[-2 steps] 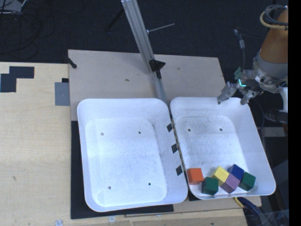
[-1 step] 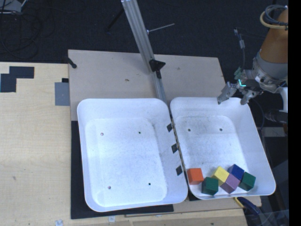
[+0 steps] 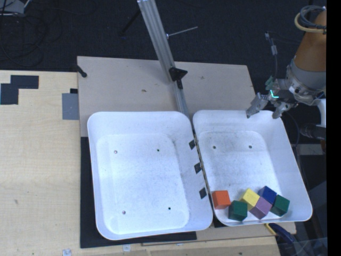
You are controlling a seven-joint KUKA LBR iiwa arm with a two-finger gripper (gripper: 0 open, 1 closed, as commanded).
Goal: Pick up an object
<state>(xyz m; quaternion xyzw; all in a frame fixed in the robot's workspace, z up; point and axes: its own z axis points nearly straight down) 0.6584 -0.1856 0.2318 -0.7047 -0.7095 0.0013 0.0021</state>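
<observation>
Several small blocks lie at the near end of the right bin [image 3: 277, 137]: an orange block [image 3: 221, 198], a yellow one [image 3: 251, 197], a purple one [image 3: 261, 207], a blue one [image 3: 268, 194] and two dark green ones [image 3: 238, 210] [image 3: 280, 205]. My gripper [image 3: 265, 107] hangs over the far right corner of that bin, well away from the blocks. Its two fingers stand apart, with nothing between them.
The left bin [image 3: 101, 143] sits beside the right one, joined by black clips along the shared edge. A slanted aluminium rail [image 3: 160, 41] rises behind the bins. Light wooden bench surface stretches to the left.
</observation>
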